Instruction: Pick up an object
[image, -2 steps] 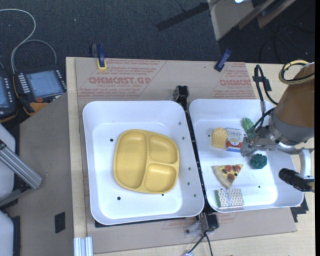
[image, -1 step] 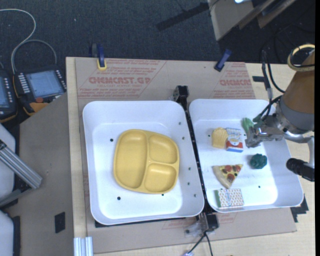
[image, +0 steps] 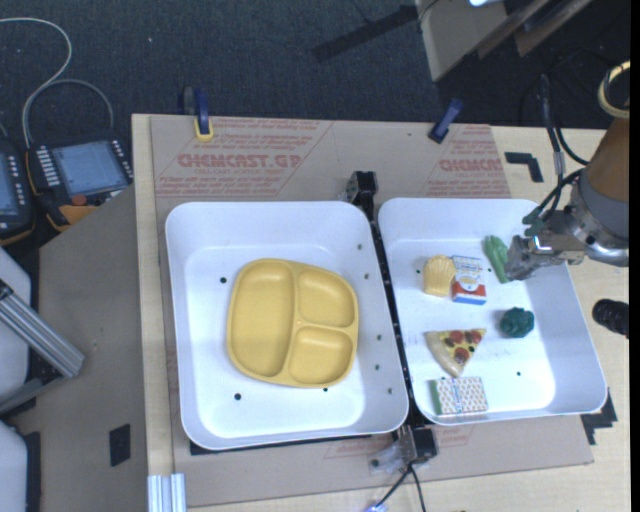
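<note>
A single fixed camera looks down on the bench (image: 300, 150) from above at a slant, its line of sight tipped so the far edge of the bench sits toward the top of the frame and the near edge toward the bottom. It stands far enough back to take in both white bins whole: the left bin (image: 190, 300) and the right bin (image: 570, 340) lie side by side across the middle. Dark floor (image: 250, 50) shows beyond the far edge, and a handheld control pendant (image: 85, 168) lies off to the left. The arm (image: 610, 190) enters from the right edge.
</note>
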